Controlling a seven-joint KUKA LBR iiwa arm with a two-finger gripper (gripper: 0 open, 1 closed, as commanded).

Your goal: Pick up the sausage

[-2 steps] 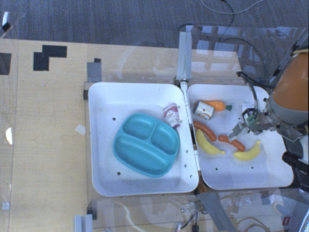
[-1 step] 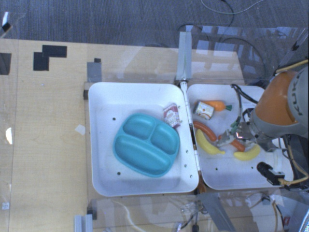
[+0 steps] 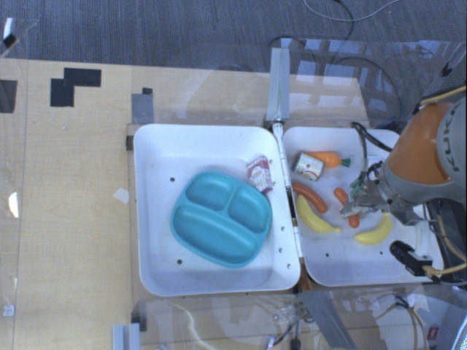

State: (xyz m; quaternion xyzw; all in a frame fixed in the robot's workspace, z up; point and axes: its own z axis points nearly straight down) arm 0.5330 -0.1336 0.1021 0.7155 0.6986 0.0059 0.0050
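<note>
Now we see the sausage (image 3: 309, 195) lying loose in the right bin (image 3: 328, 268).
Its long axis slants from upper left down to lower right, just above a banana (image 3: 315, 218); our tool (image 3: 363, 199) hovers right of it.

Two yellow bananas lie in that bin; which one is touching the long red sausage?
The left banana, beside the bin divider, lies against the sausage. The other banana lies apart, lower right.

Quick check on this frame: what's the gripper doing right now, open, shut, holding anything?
Gripper: low over the right bin, beside a small orange piece; open or shut cannot be told. The sausage lies loose to its left.
</note>
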